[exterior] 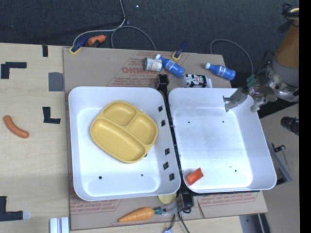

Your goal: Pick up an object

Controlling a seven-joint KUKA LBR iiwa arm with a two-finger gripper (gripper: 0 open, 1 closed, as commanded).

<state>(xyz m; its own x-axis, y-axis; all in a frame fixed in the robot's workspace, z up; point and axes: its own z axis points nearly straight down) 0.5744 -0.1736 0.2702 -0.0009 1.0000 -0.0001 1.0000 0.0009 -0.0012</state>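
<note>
The hand (241, 99) hovers over the far right corner of the right bin (257, 144), its two grey fingers spread apart with nothing between them. An orange wedge-shaped object (194, 175), small and blocky, lies well apart from it near that bin's near left corner. A yellow divided tray (124, 130) rests in the left bin (77, 140).

Robot lab bench, two white bins (77, 144) on cardboard, clamps (87, 41), loose cables (121, 13), tape marks (48, 115)
</note>
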